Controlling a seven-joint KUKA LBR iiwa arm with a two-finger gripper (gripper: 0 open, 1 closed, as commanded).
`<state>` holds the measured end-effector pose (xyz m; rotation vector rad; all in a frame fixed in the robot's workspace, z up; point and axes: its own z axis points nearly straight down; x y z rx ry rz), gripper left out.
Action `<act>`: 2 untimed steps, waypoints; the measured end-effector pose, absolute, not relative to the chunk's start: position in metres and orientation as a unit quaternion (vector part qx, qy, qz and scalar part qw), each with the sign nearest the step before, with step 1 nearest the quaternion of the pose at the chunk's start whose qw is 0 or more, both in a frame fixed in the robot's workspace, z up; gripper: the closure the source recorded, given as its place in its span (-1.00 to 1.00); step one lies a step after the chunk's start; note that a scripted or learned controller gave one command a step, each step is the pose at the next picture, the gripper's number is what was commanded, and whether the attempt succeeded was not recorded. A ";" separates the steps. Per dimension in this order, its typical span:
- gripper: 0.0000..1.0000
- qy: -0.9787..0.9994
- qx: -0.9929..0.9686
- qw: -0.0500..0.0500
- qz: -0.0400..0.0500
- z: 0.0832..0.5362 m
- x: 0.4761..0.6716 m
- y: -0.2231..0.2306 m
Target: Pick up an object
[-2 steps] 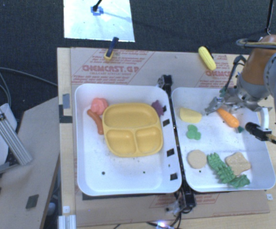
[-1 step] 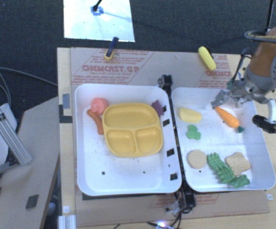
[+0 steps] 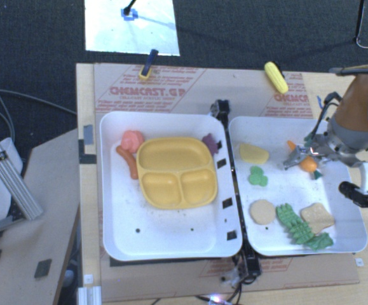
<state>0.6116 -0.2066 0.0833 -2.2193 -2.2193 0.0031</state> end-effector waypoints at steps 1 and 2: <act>1.00 -0.708 -0.706 -0.002 -0.001 0.096 0.616 -0.206; 1.00 -0.708 -0.706 0.011 0.016 0.087 0.664 -0.154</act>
